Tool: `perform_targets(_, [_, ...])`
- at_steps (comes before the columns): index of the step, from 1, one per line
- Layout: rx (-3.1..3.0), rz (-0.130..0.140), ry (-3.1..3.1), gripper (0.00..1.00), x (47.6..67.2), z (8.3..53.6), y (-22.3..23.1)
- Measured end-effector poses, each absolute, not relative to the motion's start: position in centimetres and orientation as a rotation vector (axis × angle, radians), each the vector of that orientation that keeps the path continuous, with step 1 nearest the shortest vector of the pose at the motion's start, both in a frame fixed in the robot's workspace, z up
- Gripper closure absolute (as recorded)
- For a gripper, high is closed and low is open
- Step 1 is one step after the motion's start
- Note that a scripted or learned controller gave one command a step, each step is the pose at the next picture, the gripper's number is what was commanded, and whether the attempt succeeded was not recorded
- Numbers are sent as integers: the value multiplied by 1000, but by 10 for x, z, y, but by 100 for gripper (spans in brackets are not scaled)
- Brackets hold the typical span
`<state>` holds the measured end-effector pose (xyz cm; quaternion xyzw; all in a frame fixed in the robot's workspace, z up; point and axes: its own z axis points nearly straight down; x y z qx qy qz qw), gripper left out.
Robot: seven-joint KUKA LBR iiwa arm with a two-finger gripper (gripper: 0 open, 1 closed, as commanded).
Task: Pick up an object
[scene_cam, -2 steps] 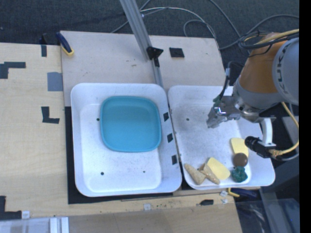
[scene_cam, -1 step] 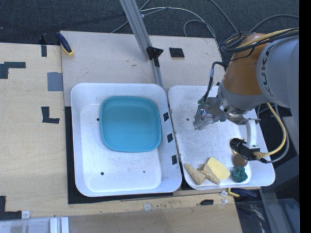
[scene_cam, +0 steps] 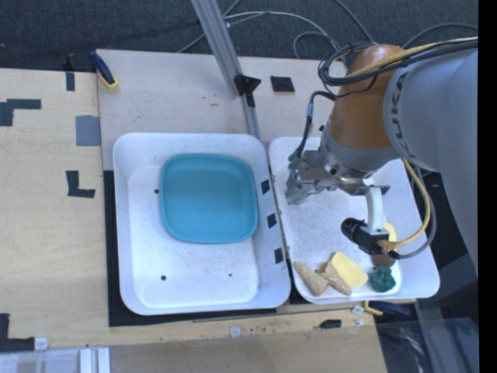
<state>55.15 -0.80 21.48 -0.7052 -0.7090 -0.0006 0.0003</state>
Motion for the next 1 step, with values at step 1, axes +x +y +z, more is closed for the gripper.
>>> perform_targets(1, [-2215, 0, -2226, 100, 550, 216, 52])
